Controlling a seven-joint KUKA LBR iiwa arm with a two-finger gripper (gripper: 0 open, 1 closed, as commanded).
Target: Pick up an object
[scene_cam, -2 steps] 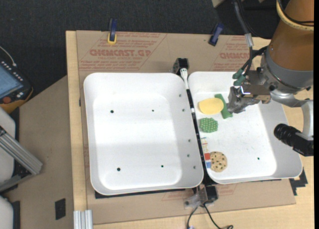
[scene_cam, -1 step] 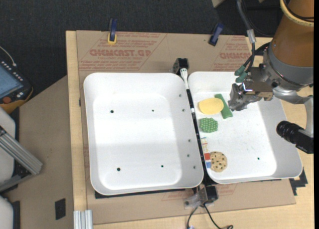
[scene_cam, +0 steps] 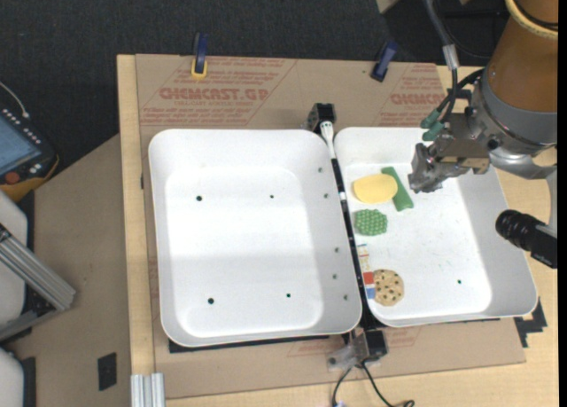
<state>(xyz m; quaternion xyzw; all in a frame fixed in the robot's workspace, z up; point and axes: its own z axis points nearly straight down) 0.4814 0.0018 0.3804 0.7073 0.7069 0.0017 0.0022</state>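
Observation:
The right bin holds several small items along its left side. A yellow oval piece lies near the top, with a green stick slanting beside it. Below them sits a round green textured piece, and a chocolate chip cookie lies near the front beside a small red and blue item. My gripper hangs just right of the green stick, low over the bin. Nothing shows between its fingers.
The left bin lies beside the right one, with a black divider strip between them. Both rest on a cardboard sheet held by two clamps. A black knob sticks in at the right edge.

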